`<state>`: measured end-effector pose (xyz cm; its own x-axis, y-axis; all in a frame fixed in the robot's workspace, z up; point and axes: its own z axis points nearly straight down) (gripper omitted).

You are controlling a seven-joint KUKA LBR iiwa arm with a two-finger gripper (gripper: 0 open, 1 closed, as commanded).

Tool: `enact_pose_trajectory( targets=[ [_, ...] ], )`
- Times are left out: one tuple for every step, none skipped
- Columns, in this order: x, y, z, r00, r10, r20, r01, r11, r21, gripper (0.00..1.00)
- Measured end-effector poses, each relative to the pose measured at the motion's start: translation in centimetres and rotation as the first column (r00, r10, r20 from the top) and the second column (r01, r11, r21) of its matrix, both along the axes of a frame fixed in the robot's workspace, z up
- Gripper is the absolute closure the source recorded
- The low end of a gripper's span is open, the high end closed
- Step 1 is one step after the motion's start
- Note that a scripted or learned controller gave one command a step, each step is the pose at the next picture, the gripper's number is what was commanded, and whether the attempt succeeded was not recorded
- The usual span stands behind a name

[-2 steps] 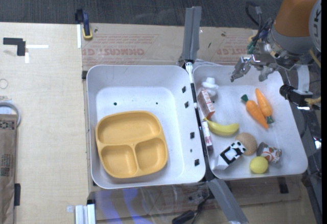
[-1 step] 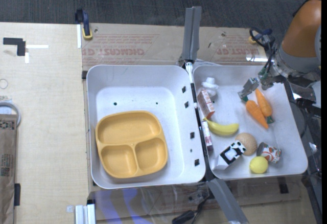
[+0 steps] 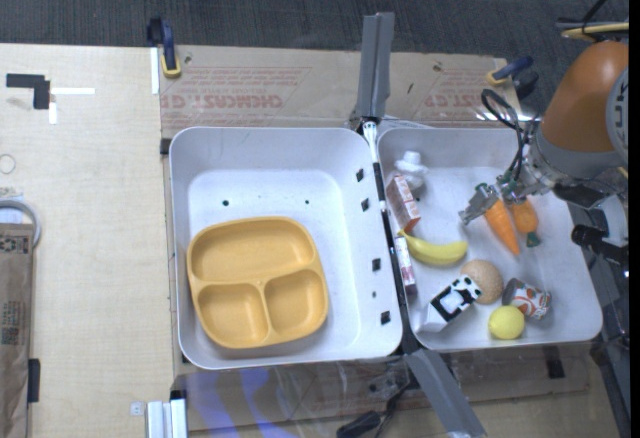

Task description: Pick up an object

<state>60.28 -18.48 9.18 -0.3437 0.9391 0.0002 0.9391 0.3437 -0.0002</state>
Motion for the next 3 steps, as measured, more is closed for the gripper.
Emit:
enact_pose_trajectory(
  targets=[
    [-1.8, 0.8, 5.3, 1.000, 0.028, 0.002, -0.028, 1.000, 0.000, 0.00],
    [-0.1, -2.1, 0.8, 0.992, 0.121, 0.019, -0.121, 0.993, 0.003, 0.00],
    [-0.2, -2.3, 1.6, 0.993, 0.118, 0.016, -0.118, 0.993, -0.001, 1.00]
  ],
)
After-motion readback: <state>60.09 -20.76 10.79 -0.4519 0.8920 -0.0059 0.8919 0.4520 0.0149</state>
